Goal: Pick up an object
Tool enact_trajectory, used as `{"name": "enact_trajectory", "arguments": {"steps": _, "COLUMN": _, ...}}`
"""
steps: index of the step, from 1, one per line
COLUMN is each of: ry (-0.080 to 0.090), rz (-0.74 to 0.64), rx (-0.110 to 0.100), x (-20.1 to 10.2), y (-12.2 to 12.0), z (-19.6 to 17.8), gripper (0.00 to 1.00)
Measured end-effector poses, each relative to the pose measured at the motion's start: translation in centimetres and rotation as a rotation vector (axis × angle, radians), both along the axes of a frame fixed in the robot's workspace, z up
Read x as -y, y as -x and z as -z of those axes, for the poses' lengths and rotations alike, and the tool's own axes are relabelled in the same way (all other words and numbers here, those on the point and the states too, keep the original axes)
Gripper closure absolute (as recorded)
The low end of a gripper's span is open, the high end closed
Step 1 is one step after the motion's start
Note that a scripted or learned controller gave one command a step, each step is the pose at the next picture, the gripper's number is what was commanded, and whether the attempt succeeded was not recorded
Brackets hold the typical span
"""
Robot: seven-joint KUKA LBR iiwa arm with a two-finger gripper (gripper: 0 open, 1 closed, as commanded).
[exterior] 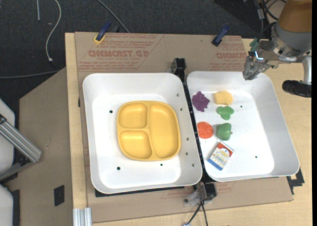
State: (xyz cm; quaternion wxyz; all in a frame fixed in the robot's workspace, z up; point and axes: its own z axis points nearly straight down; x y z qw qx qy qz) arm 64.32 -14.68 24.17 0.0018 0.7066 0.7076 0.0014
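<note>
Grey metal gripper [251, 70], poised over the far right corner of the right bin [282, 126]; whether its jaws stand open or closed cannot be told at this size, and nothing is visible between them. Contents of that bin, grouped along its left half, well apart from the gripper: yellow corn piece [223, 97]; purple grape cluster [200, 100] beside it; green broccoli-like piece [225, 113]; red-orange round piece [205, 130]; green pepper-like piece [224, 131] just beside it; small printed box [220, 156], nearest the camera. Left bin [99, 121]: one yellow divided tray [148, 131], centred. Step judged: approach, no candidate object yet engaged. Next move calls for travel leftward over the cluster, then descent onto a single piece, the corn being nearest.
</note>
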Motion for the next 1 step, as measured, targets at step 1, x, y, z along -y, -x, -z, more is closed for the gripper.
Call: {"name": "enact_trajectory", "arguments": {"steps": 1, "ry": -0.003, "rz": -0.004, "rx": -0.008, "x": -5.21, "y": 1.15, "z": 1.24, "gripper": 1.00}}
